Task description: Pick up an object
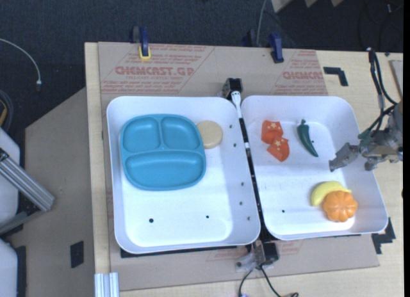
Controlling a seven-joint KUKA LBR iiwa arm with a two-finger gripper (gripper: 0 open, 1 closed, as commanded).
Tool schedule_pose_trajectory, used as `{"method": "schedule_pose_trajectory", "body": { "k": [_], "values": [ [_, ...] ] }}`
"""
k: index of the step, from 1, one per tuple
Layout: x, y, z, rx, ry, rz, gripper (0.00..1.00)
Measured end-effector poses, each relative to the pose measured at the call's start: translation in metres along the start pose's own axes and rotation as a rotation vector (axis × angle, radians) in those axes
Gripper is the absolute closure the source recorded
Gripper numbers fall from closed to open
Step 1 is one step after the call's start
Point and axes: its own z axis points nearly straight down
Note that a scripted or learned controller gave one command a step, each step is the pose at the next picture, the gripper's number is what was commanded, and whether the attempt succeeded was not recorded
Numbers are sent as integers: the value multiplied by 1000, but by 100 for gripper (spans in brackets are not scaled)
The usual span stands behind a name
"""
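Gripper (349, 156) of grey metal, at the right rim of the shallow white right-hand bin (291, 228); we cannot tell its state. Just below it we see a yellow banana-shaped toy (325, 191) touching an orange pumpkin-shaped toy (339, 206). Farther left we note a dark green chilli-shaped toy (307, 137) and red strawberry-like pieces (275, 140). In the left white bin (179, 235) we find a blue compartmented plastic plate (163, 152) beside a pale round disc (209, 134).

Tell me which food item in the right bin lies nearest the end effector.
The green pepper, just left of the end effector; the banana and orange pumpkin lie lower.
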Motion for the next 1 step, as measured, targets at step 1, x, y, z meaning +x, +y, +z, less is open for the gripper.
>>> {"method": "schedule_pose_trajectory", "body": {
  "k": [1],
  "values": [
    [0, 3, -6, -12, -3, -4, 0]
  ]
}}
